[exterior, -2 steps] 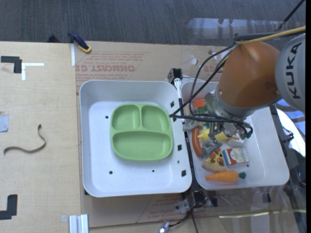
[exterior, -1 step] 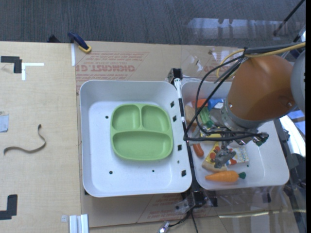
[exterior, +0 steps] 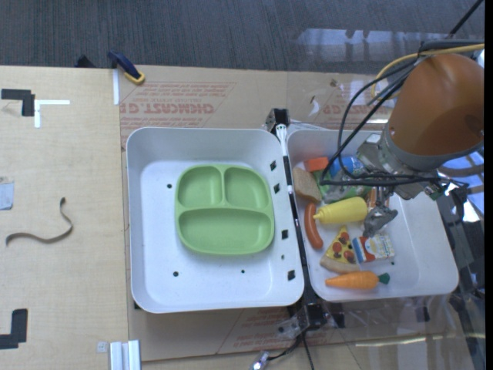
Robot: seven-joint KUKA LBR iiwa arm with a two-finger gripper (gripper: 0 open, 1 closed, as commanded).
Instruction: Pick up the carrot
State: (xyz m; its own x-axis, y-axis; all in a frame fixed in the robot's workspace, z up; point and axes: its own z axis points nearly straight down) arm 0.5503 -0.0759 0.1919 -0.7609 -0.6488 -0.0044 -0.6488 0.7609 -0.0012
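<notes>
Smooth plastic carrot [exterior: 353, 280], matt green plastic tray [exterior: 226, 210], glossy white bins [exterior: 146, 230]

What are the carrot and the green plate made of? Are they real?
The carrot looks like toy plastic: even orange, smooth, faint shine, with a small green stub. Probably not real. The green plate looks like moulded plastic too: one flat pale green, rounded dividers, matte. It sits in the left white bin, likely plastic as well.

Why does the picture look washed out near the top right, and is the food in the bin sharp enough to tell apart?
In the camera view, a pale glare patch lies across the floor and bench edge at upper right, like a reflection off a clear pane. The right bin is evenly lit, with soft shadows; the carrot and pizza slice read clearly. The tool looks slightly soft.
</notes>
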